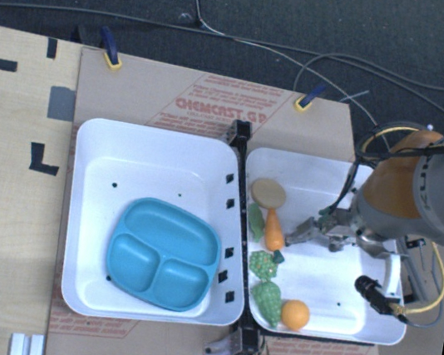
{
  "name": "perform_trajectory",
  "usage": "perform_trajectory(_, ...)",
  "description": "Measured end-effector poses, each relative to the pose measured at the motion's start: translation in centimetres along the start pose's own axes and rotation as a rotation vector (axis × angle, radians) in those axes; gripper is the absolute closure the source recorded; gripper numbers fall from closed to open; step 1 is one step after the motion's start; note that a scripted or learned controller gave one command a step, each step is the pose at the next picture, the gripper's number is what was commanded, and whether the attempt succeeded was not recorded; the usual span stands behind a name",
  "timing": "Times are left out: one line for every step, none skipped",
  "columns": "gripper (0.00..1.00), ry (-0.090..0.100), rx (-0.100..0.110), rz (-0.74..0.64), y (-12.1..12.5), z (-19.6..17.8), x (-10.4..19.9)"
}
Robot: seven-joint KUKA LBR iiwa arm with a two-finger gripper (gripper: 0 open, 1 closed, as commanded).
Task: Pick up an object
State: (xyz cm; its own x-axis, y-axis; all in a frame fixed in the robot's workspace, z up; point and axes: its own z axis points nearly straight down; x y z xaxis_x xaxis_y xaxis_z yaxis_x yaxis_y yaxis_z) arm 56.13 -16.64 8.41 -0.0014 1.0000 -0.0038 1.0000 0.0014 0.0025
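Observation:
The right bin (350,316) holds several toy foods along its left side: a tan round piece (268,193), an orange carrot (274,230) with a green piece (255,219) beside it, a green broccoli-like piece (262,263), a green leafy piece (267,300) and an orange ball (294,314). My gripper (313,238) hangs over the middle of this bin, just right of the carrot. Its fingers are spread open with nothing between them.
The left bin (100,152) holds a blue divided tray (164,254). The grey arm with its orange band (398,185) comes in over the right bin's right side. A black connector and cable (375,295) hang near the bin's right wall.

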Motion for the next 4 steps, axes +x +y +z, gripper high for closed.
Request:
perform_trajectory(1.00,0.000,-0.002,0.000,0.1,-1.2,0.0)
perform_trajectory(1.00,0.003,-0.001,-0.001,0.2,-7.3,0.6)
perform_trajectory(1.00,0.003,0.000,0.000,-0.7,-13.0,0.9)
perform_trajectory(1.00,0.003,0.000,0.000,-0.3,-17.3,0.6)
